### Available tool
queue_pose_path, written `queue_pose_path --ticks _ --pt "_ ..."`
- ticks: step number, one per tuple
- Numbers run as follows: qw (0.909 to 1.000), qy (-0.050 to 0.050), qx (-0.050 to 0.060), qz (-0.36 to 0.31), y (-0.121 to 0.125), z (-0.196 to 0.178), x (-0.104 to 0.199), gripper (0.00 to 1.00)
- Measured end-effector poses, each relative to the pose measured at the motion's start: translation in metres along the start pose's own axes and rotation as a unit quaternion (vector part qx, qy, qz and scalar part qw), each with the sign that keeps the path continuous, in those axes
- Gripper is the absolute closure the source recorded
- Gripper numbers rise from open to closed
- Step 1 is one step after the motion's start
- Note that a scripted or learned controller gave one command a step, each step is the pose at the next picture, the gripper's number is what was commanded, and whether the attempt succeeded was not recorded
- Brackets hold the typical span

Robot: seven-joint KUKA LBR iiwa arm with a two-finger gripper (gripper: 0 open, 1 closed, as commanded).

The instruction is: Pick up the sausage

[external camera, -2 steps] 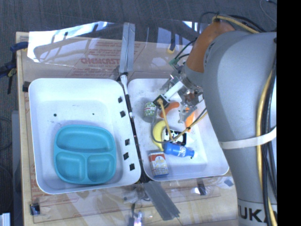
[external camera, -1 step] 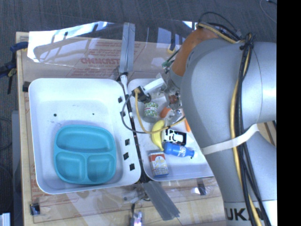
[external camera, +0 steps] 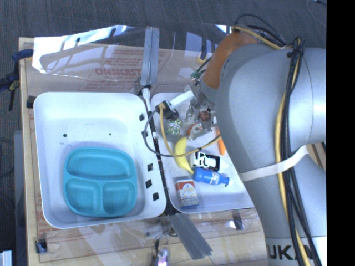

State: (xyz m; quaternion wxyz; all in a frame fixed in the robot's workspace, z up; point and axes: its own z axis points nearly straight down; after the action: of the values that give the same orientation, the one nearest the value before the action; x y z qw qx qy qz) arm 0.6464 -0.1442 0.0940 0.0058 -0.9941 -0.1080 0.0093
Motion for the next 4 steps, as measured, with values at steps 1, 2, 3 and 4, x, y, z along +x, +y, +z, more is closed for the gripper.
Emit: queue_pose_path --ticks 1,2,3,4 --pt "0.9956 0.005 -0.005 -0.093 -0.03 -0.036 -0.086 1.0" --pt "1.0 0.005 -0.005 0.004 -0.052 -0.028 -0.056 1.0" --pt "0.9993 0.006 -0.005 -0.037 0.009 -0.11 -0.035 1.0" --pt "0.9972 0.003 -0.004 -0.075 -0.025 -0.069 -0.008 1.0"
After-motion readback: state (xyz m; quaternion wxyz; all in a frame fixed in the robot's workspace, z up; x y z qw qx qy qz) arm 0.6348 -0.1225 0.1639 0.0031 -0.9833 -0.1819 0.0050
